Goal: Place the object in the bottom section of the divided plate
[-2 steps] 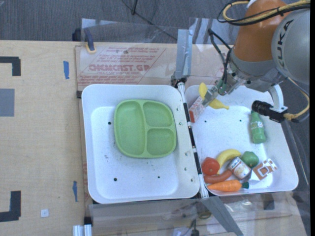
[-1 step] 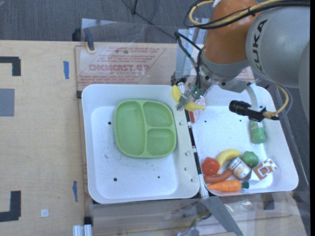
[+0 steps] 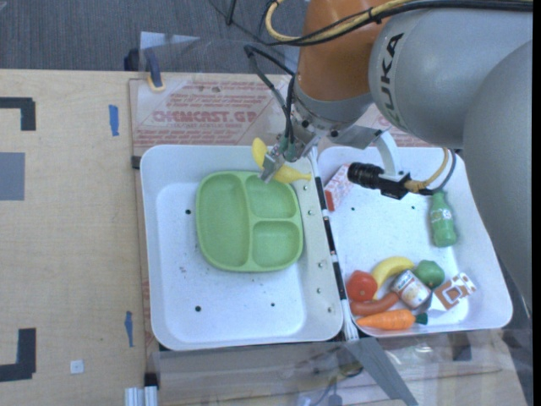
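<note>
Pincer (image 3: pixel 275 162): clamped on the yellow fruit (image 3: pixel 292 174), with yellow sticking out on both sides of the fingers. Hung under the grey arm (image 3: pixel 439 57), reaching in from the right, above the back of the left bin (image 3: pixel 228 307).

Yellow fruit: held at the top edge of the green plate (image 3: pixel 221 218), over the rim of its upper right section and close to the wall between the two bins. Apart from the bottom section (image 3: pixel 275 242), the smaller part at the plate's lower right, with the upper section lying between.

Green plate: flat in the left bin, toward its back right, split into one long section on the left and two smaller ones on the right.

Right bin (image 3: pixel 385 227): a red and white carton (image 3: pixel 336 189) at the back left by the dividing wall; a green bottle (image 3: pixel 441 220) on its side near the right wall. Clustered at the front: a tomato (image 3: pixel 361 286), a banana (image 3: pixel 390 269), a small can (image 3: pixel 412 288), a green pepper (image 3: pixel 430 271), a carrot (image 3: pixel 389 320) and a small orange and white box (image 3: pixel 456 291), most of them touching.
</note>
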Tool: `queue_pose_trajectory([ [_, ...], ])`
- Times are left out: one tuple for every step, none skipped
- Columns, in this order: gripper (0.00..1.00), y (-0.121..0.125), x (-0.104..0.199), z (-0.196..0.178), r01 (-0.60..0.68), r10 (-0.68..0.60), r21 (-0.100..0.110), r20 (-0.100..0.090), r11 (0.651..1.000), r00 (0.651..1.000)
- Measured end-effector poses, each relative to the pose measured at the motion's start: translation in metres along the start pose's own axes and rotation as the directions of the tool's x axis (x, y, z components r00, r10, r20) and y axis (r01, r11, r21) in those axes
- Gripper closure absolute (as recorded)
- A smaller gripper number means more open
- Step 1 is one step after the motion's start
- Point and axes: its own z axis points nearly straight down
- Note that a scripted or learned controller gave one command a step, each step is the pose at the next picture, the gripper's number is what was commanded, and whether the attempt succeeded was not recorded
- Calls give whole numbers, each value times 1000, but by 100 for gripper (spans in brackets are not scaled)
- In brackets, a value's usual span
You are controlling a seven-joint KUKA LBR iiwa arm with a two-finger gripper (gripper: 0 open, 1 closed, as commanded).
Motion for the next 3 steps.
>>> queue_pose_trajectory([
  [100,15,65,-11,-64,64,4,-3,998,998],
  [100,-50,40,74,-458,458,9,-2,889,889],
  [100,10,70,95,-511,511,-1,-2,860,860],
])
